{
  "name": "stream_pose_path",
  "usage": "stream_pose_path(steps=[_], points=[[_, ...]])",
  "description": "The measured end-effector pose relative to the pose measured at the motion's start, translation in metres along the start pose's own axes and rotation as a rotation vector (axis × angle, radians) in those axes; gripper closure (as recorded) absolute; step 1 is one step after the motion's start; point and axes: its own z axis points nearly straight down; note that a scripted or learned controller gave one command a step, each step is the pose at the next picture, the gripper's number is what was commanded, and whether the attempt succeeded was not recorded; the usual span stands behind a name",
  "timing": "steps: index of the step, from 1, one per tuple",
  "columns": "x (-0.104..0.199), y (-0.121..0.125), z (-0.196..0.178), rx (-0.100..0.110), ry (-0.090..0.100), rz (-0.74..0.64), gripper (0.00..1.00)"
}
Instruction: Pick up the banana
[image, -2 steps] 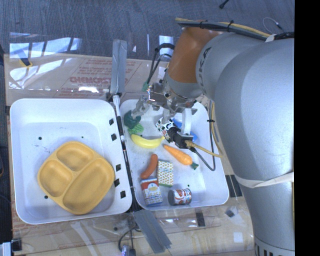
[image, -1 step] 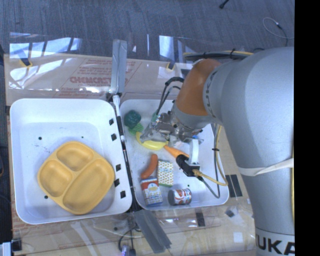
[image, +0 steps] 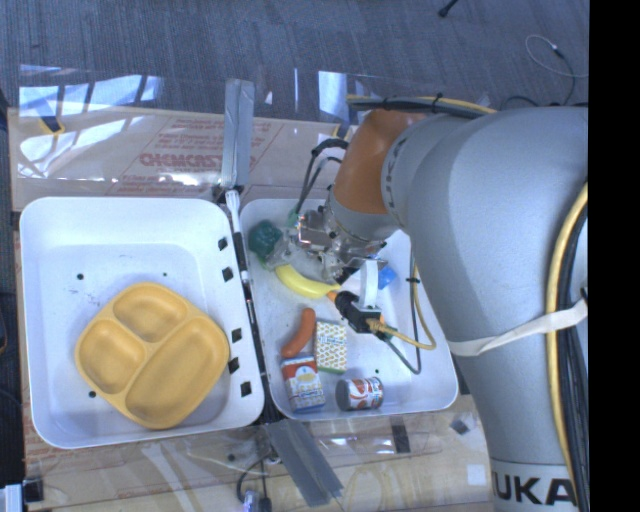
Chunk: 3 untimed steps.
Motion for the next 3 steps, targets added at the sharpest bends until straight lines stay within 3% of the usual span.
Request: stream_pose_path(steps=[1, 2, 3], points=[[-0.001, 0.024, 0.002, 0.023, -0.004, -0.014, 0.00], [0.003, 0.025, -0.007, 0.024, 0.001, -0.023, 1.00], [0.060, 0.018, -0.101, -0.003, -0.001, 0.159, 1.00]])
